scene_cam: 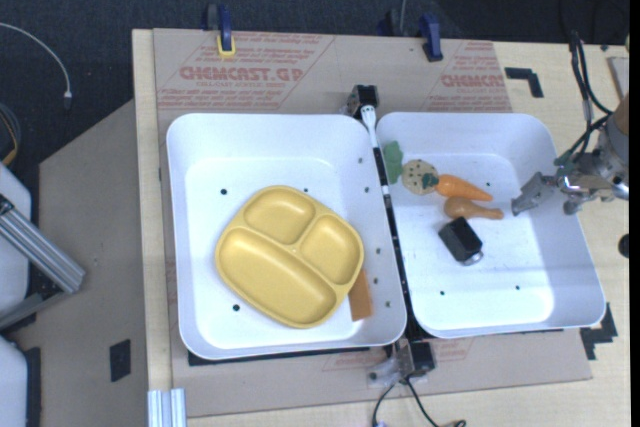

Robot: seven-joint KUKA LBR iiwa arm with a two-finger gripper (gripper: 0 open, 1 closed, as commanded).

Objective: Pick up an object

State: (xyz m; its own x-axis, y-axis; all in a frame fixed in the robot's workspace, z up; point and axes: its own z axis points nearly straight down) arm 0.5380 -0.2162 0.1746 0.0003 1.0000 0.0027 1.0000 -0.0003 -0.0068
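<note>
The right bin (pixel 500 310) holds several small objects. An orange carrot-shaped toy (pixel 462 186) lies beside a beige round piece (pixel 419 175). A tan-orange piece (pixel 472 209) sits just below them, and a black block (pixel 462 241) lies toward the bin's middle. A green item (pixel 392 160) rests against the bin's left wall. My gripper (pixel 549 201) hangs over the right side of this bin, to the right of the carrot toy and apart from it. It stands open with nothing between its fingers.
The left bin (pixel 200 165) holds a large yellow divided plate (pixel 290 255) with a brown-orange block (pixel 360 299) at its lower right edge. Blue clamps (pixel 225 30) hold the board at the back. Cables run along the right edge of the bench.
</note>
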